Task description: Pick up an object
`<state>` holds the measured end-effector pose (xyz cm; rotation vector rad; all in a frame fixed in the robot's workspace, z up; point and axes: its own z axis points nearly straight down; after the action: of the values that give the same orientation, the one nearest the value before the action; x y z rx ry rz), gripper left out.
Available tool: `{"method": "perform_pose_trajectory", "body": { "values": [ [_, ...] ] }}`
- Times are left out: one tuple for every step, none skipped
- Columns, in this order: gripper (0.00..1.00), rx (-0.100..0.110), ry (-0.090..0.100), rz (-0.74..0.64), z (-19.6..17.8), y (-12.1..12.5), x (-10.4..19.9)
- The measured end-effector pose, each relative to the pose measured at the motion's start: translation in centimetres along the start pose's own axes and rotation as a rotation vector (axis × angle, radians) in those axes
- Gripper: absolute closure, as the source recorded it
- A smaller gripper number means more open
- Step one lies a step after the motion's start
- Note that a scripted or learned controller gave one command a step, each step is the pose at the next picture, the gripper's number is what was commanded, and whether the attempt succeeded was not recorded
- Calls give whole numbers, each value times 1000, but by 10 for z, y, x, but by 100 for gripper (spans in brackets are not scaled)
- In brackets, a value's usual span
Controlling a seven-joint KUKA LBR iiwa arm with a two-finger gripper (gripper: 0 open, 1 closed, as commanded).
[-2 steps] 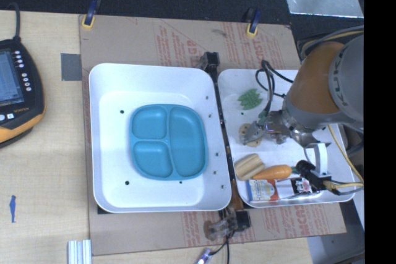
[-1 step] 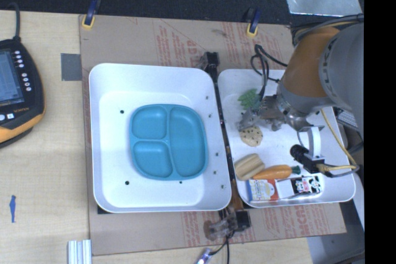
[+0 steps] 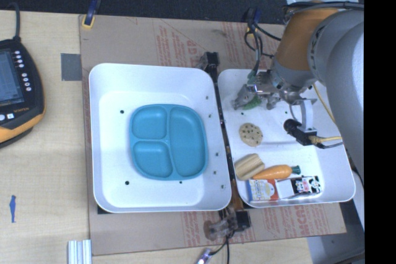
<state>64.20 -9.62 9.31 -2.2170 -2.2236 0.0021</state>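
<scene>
Camera view from above shows two white bins side by side on a brown cardboard sheet that carries faint red print, too pale and small to read. The gripper is over the far part of the right bin, at the end of the grey arm with its orange band; whether the claw is released or clenched cannot be told from this angle, and nothing can be seen grasped in it. A small green bit lies just beside it on the bin floor, too small to identify. The things to pick all lie in the right bin, nearer than the gripper. A round brown cookie with dark specks sits about the middle of the bin's left side. Near it, toward the near edge, is a tan bread roll, and an orange carrot with a green top lies to its right, touching or almost touching it. Along the near wall are an orange-and-white packet and, to its right, a black-and-white carton; their printing is too small to read. The left bin holds a blue divided plate with three compartments. At the far left of the bench rests a teach pendant with a lit screen whose text is illegible.
</scene>
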Motion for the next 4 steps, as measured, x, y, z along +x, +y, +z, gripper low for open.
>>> {"method": "perform_pose_trajectory", "body": {
  "values": [
    [0,-1,0,0,-17,14,-27],
    [0,3,-1,-1,2,-35,-2],
    [0,0,0,-2,-6,14,-9],
    [100,-1,0,-6,-19,16,-10]
  ]
}}
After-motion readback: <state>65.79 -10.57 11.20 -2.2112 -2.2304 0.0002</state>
